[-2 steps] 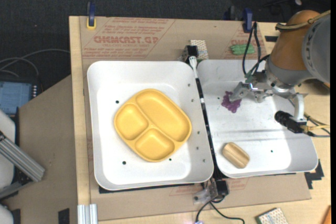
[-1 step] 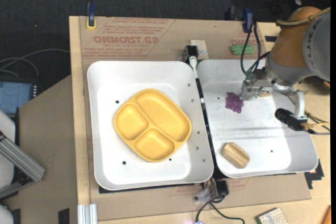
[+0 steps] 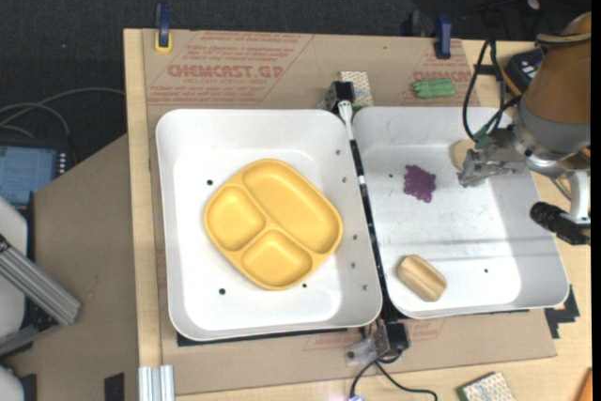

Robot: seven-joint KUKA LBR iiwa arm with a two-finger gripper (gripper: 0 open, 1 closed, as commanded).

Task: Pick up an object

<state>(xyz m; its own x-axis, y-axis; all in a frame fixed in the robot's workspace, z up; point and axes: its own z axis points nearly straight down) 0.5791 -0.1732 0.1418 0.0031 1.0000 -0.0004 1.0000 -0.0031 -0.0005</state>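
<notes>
A yellow divided plate (image 3: 272, 223) fills the left bin (image 3: 178, 146); in my right bin (image 3: 526, 286) lie a bread roll (image 3: 422, 278) and purple grapes (image 3: 419, 182). My hand (image 3: 474, 166), grip state unreadable, hovers beside the grapes; I should centre over them before descending.

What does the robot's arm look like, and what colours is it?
The arm is chunky and rounded, with a wide orange band above a grey wrist. At its tip sits a small grey metal gripper. Thin black cables loop beside the arm, and a black knob-like part sticks out lower down.
</notes>
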